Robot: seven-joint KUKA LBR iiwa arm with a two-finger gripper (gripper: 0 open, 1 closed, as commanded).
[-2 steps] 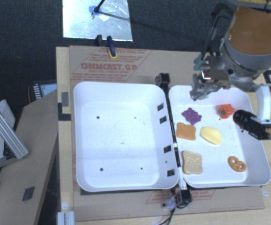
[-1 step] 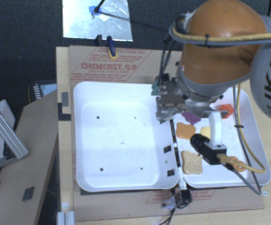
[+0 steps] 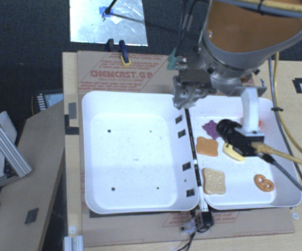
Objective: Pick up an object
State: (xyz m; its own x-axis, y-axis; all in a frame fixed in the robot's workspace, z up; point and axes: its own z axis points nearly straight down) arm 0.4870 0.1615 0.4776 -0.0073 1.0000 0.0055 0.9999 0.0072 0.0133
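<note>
The gripper hangs at the upper end of the seam where the two bins meet, low above their rims. From where I stand I cannot tell how far it is open, nor whether it has hold of anything.

At the far left a ribbed aluminium rail leans off the side of the bench. Next comes the left bin, white, with a few small dark dots on its floor. Beyond it, at the back, a shiny foil sheet lies on the dark floor. Just below that a blue and yellow clamp grips the edge of the cardboard sheet, which has red lettering and lies under both bins.

The things to be picked all lie in the right bin. Nearest the seam is a small purple piece, with an orange-brown slice just below it, the two almost touching. Further toward me a pale bread slice lies flat, apart from them. A yellow wedge sits just right of the orange-brown slice. A small pretzel lies by itself near the bin's lower right corner. All five are well clear of the gripper.
</note>
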